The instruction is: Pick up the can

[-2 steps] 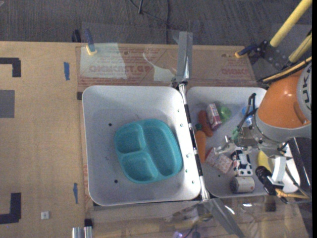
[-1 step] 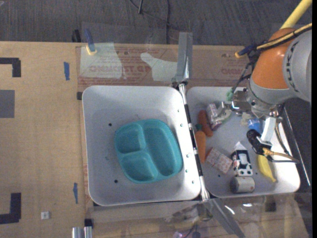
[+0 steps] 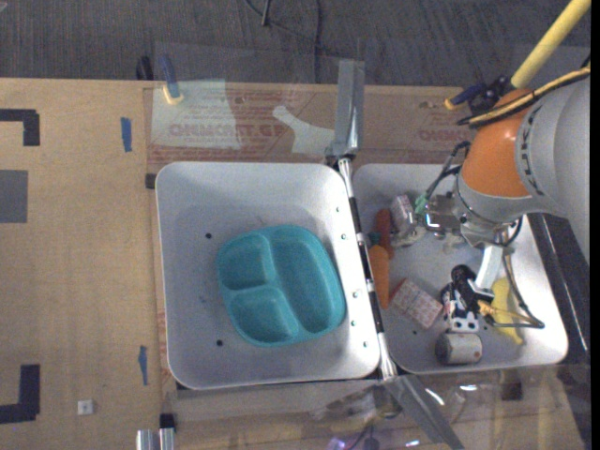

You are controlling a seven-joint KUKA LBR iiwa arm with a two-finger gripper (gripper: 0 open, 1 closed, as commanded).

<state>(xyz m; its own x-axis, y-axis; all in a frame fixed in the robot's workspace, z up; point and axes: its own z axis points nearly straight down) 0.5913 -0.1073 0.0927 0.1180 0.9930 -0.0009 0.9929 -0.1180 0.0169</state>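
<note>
The can (image 3: 458,347) lies on its side, a stubby dull grey-tan cylinder, at the near edge of the right bin (image 3: 409,347) and close to that bin's front rim. Up and to its left sits a crinkled pinkish packet (image 3: 415,303), near but apart from it. Farther left, a carrot (image 3: 380,275) runs along the wall shared with the left bin (image 3: 187,214), with a red-brown thing (image 3: 382,221) just beyond its far end. The gripper (image 3: 433,219) hangs over the far half of the right bin, well apart from the can; open or closed, I cannot tell. A crumpled silvery thing (image 3: 404,216) sits just beside it. Over in the left bin, a teal divided plate (image 3: 279,284) rests alone, all on the table (image 3: 75,251).
</note>
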